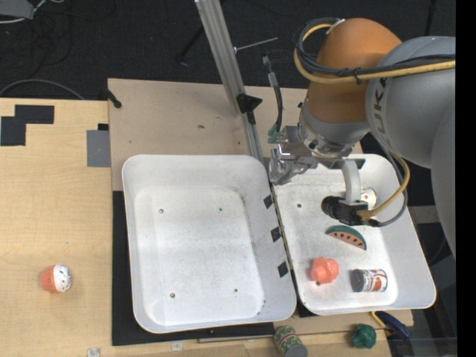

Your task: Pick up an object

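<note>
The right bin (pixel 405 270) holds a watermelon-slice toy (pixel 346 237), a pink-red lumpy toy (pixel 323 270) and a small red-and-white can (pixel 370 280) lying on its side near the front. My gripper (pixel 285 163) hangs over the bin's far left corner, close to the divide between the bins. It sits well behind those three things and touches none of them. The wrist hides what lies directly under it.
The left bin (pixel 141 177) sits beside the right one. An aluminium rail (pixel 227 58) slants down to the bins' shared back corner. A red-and-white ball (pixel 56 279) rests on the bench at left. A green lump (pixel 363 335) and a tin (pixel 287 341) lie in front of the bins.
</note>
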`<state>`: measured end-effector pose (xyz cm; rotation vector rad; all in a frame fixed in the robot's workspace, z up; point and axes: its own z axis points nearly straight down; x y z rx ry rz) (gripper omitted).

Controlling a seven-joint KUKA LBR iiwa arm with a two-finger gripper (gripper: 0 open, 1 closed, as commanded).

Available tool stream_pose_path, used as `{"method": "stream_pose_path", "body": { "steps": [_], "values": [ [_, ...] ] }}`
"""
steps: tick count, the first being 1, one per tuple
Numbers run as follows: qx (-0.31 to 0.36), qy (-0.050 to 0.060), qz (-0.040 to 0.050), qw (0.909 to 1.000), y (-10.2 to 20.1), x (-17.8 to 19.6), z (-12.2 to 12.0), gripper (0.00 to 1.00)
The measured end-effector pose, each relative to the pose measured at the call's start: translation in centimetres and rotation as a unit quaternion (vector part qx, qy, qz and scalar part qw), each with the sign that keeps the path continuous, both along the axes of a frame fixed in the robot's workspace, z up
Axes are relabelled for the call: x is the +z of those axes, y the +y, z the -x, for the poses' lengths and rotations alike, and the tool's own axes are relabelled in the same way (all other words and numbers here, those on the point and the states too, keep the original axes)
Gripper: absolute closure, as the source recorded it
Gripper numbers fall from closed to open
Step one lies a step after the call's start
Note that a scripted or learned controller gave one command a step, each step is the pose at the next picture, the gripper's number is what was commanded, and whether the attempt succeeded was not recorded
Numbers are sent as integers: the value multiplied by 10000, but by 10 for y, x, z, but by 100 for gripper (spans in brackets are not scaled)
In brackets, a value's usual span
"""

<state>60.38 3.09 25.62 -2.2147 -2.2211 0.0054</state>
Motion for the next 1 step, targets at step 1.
{"method": "stream_pose_path", "body": {
  "steps": [1],
  "values": [
    [7,0,-3,10000,54,-4,18,100]
  ]
}}
